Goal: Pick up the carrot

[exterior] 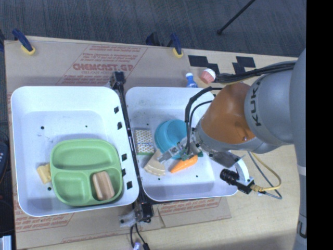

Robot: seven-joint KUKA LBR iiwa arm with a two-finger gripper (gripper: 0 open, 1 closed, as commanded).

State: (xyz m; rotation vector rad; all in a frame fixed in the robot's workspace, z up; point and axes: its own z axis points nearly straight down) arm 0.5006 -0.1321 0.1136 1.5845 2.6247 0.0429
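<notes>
Reaching in over the right-hand shallow white plastic bin (156, 191), the grey arm with its orange band (229, 116) brings the hand (179, 152) low over the small orange carrot (184, 164). The carrot lies on the bin floor, slanted, its thicker end toward the arm and its tip pointing toward the pale beige wedge-shaped piece (155, 167) just beside it. A round blue bowl (170, 134) sits just behind the hand, and a small patterned square card (143, 138) lies near the bin's left wall. The hand's metal parts sit just above the carrot's upper edge, but whether the hand is spread or closed cannot be told from this angle, and the carrot is not clearly seen gripped.

Judging from this, the step in hand is the closing-in on the carrot. To do it well, the hand should straddle the carrot across its narrow width, near the thicker middle and not the tapering tip, so it does not squirt out. It should come down low enough to catch the body, without nudging the bowl or catching the beige piece alongside.

In the left white bin (21, 103) rest a green divided plastic tray (78, 160) holding a tan bread-roll shape (102, 185), and a small yellow block (44, 173) beside it.
</notes>
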